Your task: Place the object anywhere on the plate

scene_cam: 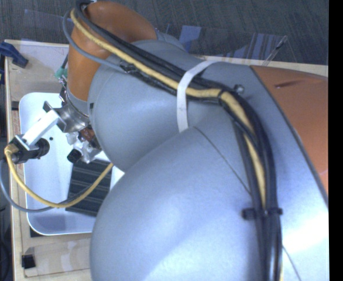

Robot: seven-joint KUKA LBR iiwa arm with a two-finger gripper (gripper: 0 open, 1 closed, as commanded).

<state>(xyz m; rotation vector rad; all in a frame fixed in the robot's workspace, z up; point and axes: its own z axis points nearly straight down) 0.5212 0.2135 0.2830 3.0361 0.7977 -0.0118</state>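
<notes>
My arm's grey body [206, 174] covers most of the camera view. The wrist, under its orange band [95, 40], reaches down into the left white bin [37, 215]. My gripper [81, 150] sits low over that bin's middle, mostly hidden by the wrist. Just below it a dark ribbed flat piece [89, 187], which may be the plate, lies on the bin floor, with its right part hidden under the arm. I cannot make out any loose object near the gripper.
A yellow cable [25, 186] loops from the wrist over the bin's left half. A white bracket with a black end [30, 148] sticks out leftward. Blue clamps [10, 54] sit at the bench's back left corner. The arm hides the right bin.
</notes>
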